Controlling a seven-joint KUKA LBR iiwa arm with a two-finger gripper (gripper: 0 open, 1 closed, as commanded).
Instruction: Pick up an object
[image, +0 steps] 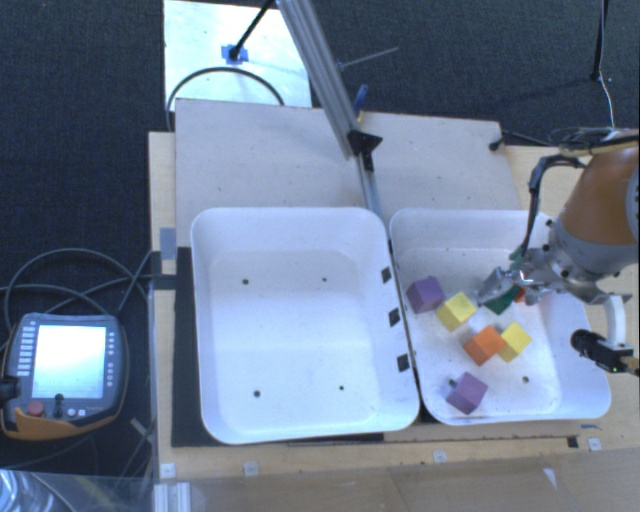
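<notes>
Bench (300, 140), two white bins; right bin (590, 400) at 3 o'clock: gripper (503, 292) over green block (506, 297), finger spread unclear; orange block (484, 344) at 6.

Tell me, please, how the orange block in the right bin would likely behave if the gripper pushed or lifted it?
The orange block looks cube-shaped with flat faces, so it would probably slide, not roll. It seems rigid and likely light. It touches a yellow block, which may shift too.

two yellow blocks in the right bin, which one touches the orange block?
The yellow block nearer the bin's right side: it sits against the orange block. The other yellow block stands apart, beside the upper purple block.
</notes>
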